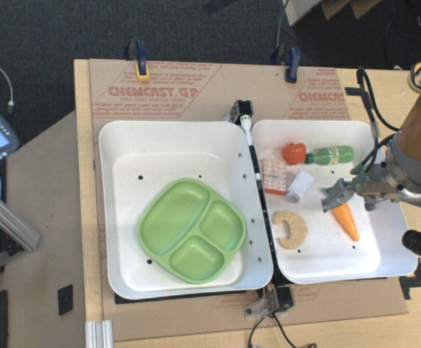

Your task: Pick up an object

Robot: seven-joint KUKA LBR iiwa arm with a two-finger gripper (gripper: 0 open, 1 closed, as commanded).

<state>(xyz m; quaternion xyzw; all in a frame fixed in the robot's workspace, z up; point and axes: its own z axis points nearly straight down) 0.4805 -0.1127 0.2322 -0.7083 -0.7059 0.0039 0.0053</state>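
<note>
Two bins on your bench. Left bin holds a green divided plate, centered toward its near edge. Right bin holds a red tomato and green bottle near its far edge, a pink-white carton against its left wall, a small grey cup, a tan bitten cookie and a carrot. Gripper sits over the carrot's top end, near the bin's right side; you can't tell the finger gap from here.

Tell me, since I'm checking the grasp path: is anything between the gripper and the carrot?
Nothing visible does. The gripper sits right at the top end of the carrot in the right bin; the biscuit and small white cylinder lie apart, toward the divider.
</note>
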